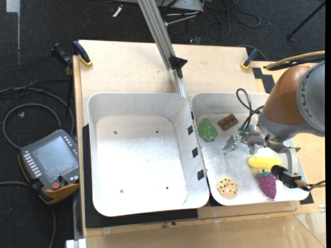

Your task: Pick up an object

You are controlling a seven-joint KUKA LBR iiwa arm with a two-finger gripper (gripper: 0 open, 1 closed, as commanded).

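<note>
Five items ringing the right bin (207, 101) edges, bare middle beneath the jaws (234, 142), their spread unclear

A: Setting looks like a robotics lab, not a home or shop.

B: Evidence?

A: Industrial arm (297, 99), grey with an orange band, reaching over a plywood bench (134, 68) that carries two shallow white bins (98, 107). Bench corners held by yellow-handled clamps (83, 53).

B: Floor?

A: Dark carpet with loose black cables (20, 118) running across it. A teach pendant (49, 164) with a screen and buttons lies on the floor left of the bench.

B: Anything overhead?

A: A slanted aluminium strut (158, 27) rises from the bench towards the top of the view.
</note>
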